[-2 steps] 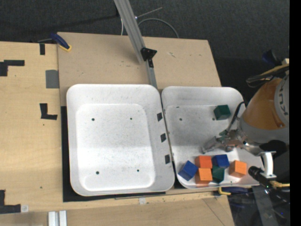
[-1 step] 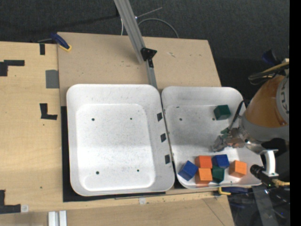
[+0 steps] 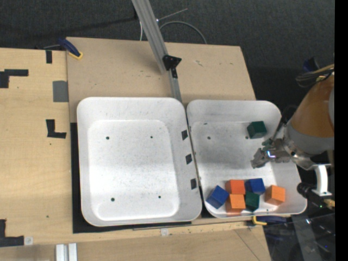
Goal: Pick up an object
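Note:
In the right bin (image 3: 223, 145) a dark green cube (image 3: 256, 129) lies alone near the far right corner. Along the bin's near wall sit several cubes: a blue one (image 3: 217, 196), two orange ones (image 3: 236, 187) (image 3: 236, 202), another blue one (image 3: 254, 186), a dark green one (image 3: 252, 200) and an orange one (image 3: 275, 194) at the right. My gripper (image 3: 263, 155) hangs over the right side of this bin, between the lone green cube and the cluster. I see nothing between its fingers.
The left bin (image 3: 130, 162) lies beside the right one. A grey metal bar (image 3: 155, 34) slants down from the top to the bins' shared far corner. The grey and orange arm (image 3: 315, 118) fills the right edge.

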Controlling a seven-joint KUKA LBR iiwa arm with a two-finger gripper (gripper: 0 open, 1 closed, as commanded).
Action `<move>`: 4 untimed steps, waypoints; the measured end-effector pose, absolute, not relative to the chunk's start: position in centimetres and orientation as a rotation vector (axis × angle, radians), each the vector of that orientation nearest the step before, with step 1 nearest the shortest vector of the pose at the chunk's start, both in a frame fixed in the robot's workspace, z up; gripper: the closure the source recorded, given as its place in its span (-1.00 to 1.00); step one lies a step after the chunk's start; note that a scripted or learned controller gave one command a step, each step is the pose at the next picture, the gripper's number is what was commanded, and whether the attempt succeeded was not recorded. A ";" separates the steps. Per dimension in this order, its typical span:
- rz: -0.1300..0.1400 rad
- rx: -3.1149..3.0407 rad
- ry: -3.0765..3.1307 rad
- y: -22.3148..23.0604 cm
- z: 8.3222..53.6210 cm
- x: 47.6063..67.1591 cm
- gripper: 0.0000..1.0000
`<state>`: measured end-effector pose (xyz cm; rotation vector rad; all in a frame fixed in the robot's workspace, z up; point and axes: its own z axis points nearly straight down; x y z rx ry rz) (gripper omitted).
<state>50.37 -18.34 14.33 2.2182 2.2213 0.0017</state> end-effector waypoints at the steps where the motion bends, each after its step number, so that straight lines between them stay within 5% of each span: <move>1: 0.003 2.216 2.220 -18.2 20.6 50.3 1.00; 2: 0.003 2.217 2.220 -17.7 25.4 49.7 1.00; 4: -0.001 2.217 2.230 -7.5 22.9 50.0 1.00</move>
